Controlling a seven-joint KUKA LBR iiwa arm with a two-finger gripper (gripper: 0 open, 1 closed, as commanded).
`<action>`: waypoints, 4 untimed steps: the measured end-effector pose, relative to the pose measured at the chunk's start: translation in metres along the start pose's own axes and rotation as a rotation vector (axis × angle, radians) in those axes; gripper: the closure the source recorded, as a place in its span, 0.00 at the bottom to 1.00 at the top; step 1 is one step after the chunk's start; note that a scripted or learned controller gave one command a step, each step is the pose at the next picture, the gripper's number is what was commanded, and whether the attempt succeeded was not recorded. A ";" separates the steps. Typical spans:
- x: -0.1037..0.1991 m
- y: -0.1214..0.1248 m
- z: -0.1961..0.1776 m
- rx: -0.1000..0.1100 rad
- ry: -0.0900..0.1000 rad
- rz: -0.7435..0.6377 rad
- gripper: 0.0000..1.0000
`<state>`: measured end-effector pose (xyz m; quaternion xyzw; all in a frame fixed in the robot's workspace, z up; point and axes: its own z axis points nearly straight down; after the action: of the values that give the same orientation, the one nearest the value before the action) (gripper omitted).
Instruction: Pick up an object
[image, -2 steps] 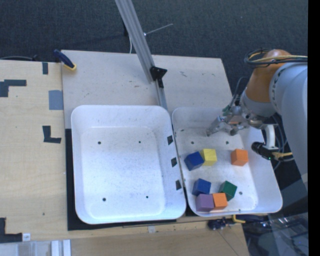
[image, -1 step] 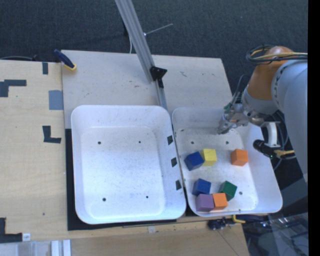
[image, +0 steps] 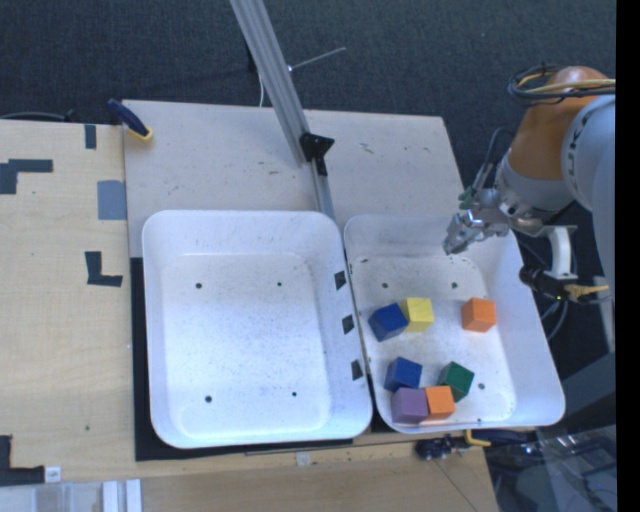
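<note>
The gripper (image: 458, 240) is seen above the far rim of the right bin (image: 530, 400); finger state cannot be told. Nearest that rim, the orange block (image: 479, 314) is offered clear; a straight, centred descent is advised.

A: What lies beyond the tabletop (image: 230, 165)?
B: Dark carpeted floor (image: 120, 45) along the top, lit evenly, no hard shadows.
A: And the surface itself?
B: Pale board, scuffed. A lighter wood panel (image: 60, 300) adjoins it on the left, marked with dark tape pieces (image: 95, 268).
A: Anything upright?
B: A grey metal pole (image: 275, 80) slants across, ending at a black clamp (image: 316, 148)
</note>
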<state>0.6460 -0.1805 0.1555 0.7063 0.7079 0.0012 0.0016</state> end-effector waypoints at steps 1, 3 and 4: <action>0.002 -0.008 -0.057 -0.001 -0.001 0.000 1.00; 0.056 0.003 -0.068 0.004 0.002 -0.004 1.00; 0.110 0.007 -0.078 0.005 0.003 -0.005 1.00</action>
<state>0.6524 -0.0704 0.2336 0.7047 0.7095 0.0006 -0.0011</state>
